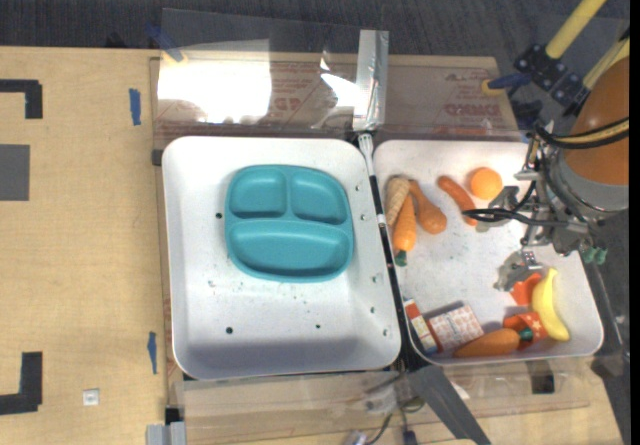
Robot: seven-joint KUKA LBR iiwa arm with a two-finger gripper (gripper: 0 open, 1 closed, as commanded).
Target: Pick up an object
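Note:
The right bin [455, 263] holds several toy foods. At its back lie an orange ball [485, 181], an orange sausage shape [455, 193], a carrot [429, 213], a beige cone [397, 195] and a green-tipped carrot [404, 227]. At its front lie a red-labelled box [445, 325], a long orange piece [487, 342] and a yellow banana [549, 305]. My gripper [522, 269] hangs low at the bin's right side, just above a small orange item [521, 288] and left of the banana. I see nothing clearly held.
The left bin [190, 313] carries a teal divided plate [289, 221]. The arm's orange band [608, 133] and cables hang over the right bin's right rim. A clear plastic sheet and tape stand behind both bins. A tan bench surface lies to the left.

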